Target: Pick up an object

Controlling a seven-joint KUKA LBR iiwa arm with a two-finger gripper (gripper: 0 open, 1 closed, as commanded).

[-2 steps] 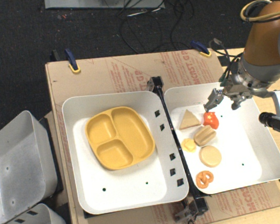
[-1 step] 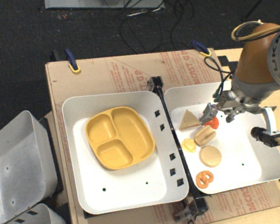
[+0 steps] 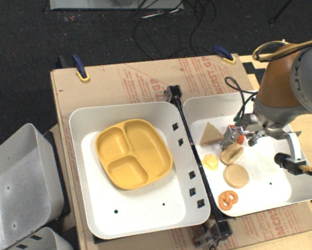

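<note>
The nearest candidate for the pick is the small tan oblong play-food piece (image 3: 232, 154), lying at centre right of the frame in the right-hand shallow white bin (image 3: 303, 191). We judge it to be light, rigid moulded plastic with a smooth, somewhat slippery skin and no fragility. Its rounded flanks favour a pinch across the short axis, near the middle of its length.

The two-finger gripper (image 3: 236, 135) sits just above and touching or nearly touching the upper end of this piece. We cannot tell from this angle how its tips are set, and nothing is visibly held.

Other items crowd the same bin:
- a tan wedge-shaped piece (image 3: 209, 134) just to the upper left;
- a small yellow rounded piece (image 3: 210, 161) just to the left;
- a tan round disc (image 3: 236, 176) directly below, almost touching the oblong;
- an orange pretzel-shaped piece (image 3: 228, 199) nearer the lower edge.

We judge that a descent could nudge the disc or the yellow piece. Open floor lies to the right and lower right of the oblong, so that is the side with room for clearance.

The divider between the bins runs close on the left. The left-hand white bin (image 3: 87, 157) holds a yellow three-compartment plastic tray (image 3: 132, 152), well apart from the work area.
</note>
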